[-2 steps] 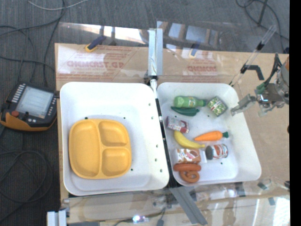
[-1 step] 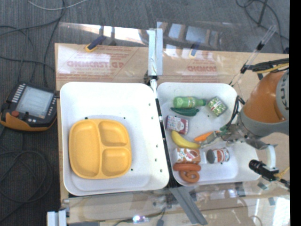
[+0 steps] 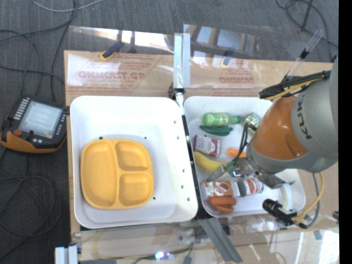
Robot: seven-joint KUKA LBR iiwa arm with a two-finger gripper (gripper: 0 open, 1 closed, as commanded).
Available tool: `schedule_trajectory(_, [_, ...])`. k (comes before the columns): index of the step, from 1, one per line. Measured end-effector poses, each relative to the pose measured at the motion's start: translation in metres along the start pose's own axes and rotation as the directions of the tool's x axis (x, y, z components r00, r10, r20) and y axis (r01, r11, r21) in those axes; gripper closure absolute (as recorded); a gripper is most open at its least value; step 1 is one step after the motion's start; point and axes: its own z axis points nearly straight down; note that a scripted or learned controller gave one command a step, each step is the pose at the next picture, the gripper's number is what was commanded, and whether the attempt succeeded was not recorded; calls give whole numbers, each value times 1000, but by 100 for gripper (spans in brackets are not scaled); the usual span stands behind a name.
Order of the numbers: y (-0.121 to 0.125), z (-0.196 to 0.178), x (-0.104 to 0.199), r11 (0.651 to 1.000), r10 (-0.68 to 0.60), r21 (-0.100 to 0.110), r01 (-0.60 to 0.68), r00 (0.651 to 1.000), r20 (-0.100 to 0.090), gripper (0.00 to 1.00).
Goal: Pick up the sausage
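The sausage (image 3: pixel 223 203) is a short reddish-brown link lying near the front wall of the right bin (image 3: pixel 192 106). My gripper (image 3: pixel 234 172) hangs low over the middle of that bin, just behind and slightly right of the sausage, under the arm's orange band. The sausage lies apart from it on the bin floor. The arm's body hides the bin's right half.
Around the gripper lie a banana (image 3: pixel 206 160), a red packet (image 3: pixel 207 144), a green bottle (image 3: pixel 219 119), a dark green pepper (image 3: pixel 215 130), a red-and-white pouch (image 3: pixel 217 189) and a small sauce bottle (image 3: pixel 250 187). The left bin (image 3: pixel 110 106) holds a yellow divided plate (image 3: pixel 116 172).
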Motion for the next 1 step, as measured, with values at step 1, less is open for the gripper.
schedule_trajectory(1, [-7, -15, -15, 967, -256, 14, 256, 967, -14, 0])
